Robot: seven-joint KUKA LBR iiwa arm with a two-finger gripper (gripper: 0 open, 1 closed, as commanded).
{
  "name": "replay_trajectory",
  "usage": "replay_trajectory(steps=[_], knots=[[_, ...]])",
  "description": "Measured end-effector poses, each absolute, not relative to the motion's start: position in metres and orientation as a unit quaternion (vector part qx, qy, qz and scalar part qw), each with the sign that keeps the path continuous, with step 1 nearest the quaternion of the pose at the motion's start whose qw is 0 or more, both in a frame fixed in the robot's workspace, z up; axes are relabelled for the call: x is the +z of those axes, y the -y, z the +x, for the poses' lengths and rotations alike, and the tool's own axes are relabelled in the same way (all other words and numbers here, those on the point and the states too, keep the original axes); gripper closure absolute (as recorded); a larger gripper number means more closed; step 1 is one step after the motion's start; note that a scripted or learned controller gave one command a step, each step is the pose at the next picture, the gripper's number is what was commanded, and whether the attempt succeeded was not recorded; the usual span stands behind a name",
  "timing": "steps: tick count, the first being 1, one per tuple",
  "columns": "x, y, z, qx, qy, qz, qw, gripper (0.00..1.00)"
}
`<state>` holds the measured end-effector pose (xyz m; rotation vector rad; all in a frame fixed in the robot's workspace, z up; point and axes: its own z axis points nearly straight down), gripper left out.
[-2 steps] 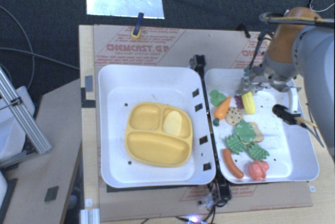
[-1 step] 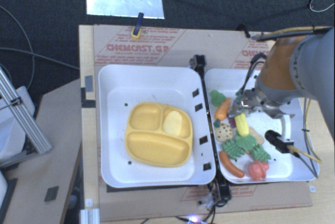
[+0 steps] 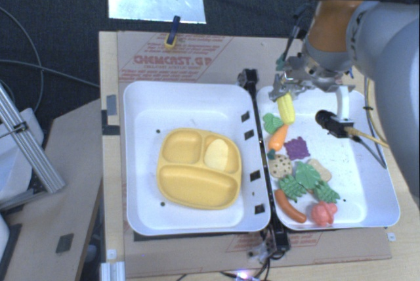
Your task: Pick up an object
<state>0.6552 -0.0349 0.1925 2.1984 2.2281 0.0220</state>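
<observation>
2 white bins: left bin (image 3: 141, 142) w/ 1 yellow divided tray (image 3: 197, 169); right bin (image 3: 374, 197) w/ approx 10 toy foods. Gripper (image 3: 287, 90) sits over right bin's far left corner, jaws clamped on the corn cob (image 3: 286, 108), which hangs upright just above 1 carrot (image 3: 278, 137). Also 1 purple grapes (image 3: 296, 148), 1 cookie (image 3: 281, 166), 1 sausage (image 3: 290, 206). Green pieces overlap, count unclear. Arm cut off at right.

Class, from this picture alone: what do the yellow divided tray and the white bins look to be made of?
Yellow divided tray: probably moulded plastic, smooth with a soft sheen and rounded compartment walls. White bins: likely thin plastic too, glossy, with rounded corners and light glare on the rims.
</observation>
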Motion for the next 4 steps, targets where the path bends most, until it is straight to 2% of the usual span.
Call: replay_trajectory(steps=[1, 2, 3, 4], knots=[[0.185, -0.029, 0.67, 0.0017, -0.711, 0.703, 0.001, 1.0], [0.184, -0.026, 0.644, -0.0002, -0.707, 0.707, 0.0, 1.0], [0.185, -0.032, 0.657, 0.0012, -0.709, 0.705, 0.001, 1.0], [0.184, -0.048, 0.643, 0.0003, -0.709, 0.705, 0.0, 1.0]])
